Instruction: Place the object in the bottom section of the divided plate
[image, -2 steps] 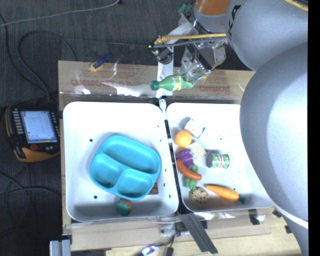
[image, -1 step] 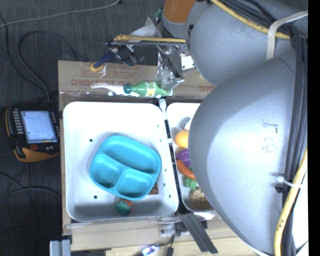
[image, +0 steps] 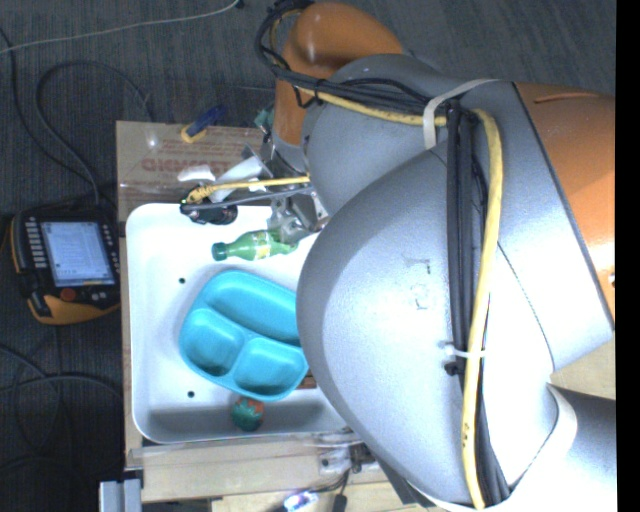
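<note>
Reaching in from the right, the gripper (image: 285, 222) is hanging at the top edge of the white bin (image: 150, 330), half hidden under the arm's (image: 430, 300) big grey body; whether it is spread or pressed together cannot be told. Right against its tip, on its left side, a green bottle (image: 245, 245) is lying on its side on the bin floor. Whether the bottle is being pinched is unclear. Just below the gripper, a blue divided plate (image: 245, 335) is sitting tilted in the bin, showing 3 sections, its right part passing under the arm. Farther below the gripper, past the plate's lower rim, a small round green and red object (image: 247, 411) is resting near the bin's bottom wall. Far to the gripper's left, outside the bin, a teach pendant (image: 68, 262) is lying on the dark floor.
</note>
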